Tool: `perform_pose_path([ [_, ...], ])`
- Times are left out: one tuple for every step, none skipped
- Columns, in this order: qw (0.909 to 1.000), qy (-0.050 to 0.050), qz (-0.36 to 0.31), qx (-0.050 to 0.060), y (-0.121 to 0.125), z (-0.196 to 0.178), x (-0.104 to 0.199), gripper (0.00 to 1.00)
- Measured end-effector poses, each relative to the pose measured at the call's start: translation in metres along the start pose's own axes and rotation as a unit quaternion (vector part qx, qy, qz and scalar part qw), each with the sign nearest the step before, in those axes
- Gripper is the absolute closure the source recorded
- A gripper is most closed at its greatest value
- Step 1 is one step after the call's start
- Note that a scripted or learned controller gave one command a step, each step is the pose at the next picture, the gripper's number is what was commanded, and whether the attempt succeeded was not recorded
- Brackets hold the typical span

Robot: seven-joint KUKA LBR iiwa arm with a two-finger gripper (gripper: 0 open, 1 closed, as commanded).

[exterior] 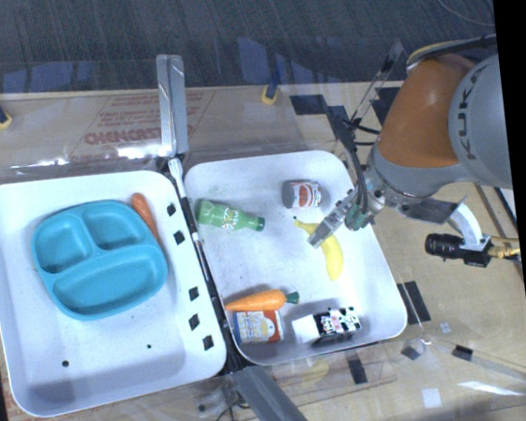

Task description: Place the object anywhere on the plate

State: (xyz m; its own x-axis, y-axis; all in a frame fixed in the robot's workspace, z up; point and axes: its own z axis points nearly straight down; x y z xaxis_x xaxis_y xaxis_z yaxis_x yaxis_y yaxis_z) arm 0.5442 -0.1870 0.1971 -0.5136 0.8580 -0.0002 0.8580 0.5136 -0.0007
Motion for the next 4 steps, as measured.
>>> perform_pose_path([
  [0.9972,0.001,-0.075,0.000,0.015,-0.033,0.076,1.00],
  [0.9804,0.001,-0.197,0.001,0.055,-0.021,0.110,1.00],
  [0.9862,0.001,-0.166,0.001,0.048,0.006,0.102,1.00],
  [0.9917,0.000,-0.129,0.000,0.036,-0.051,0.108,1.00],
])
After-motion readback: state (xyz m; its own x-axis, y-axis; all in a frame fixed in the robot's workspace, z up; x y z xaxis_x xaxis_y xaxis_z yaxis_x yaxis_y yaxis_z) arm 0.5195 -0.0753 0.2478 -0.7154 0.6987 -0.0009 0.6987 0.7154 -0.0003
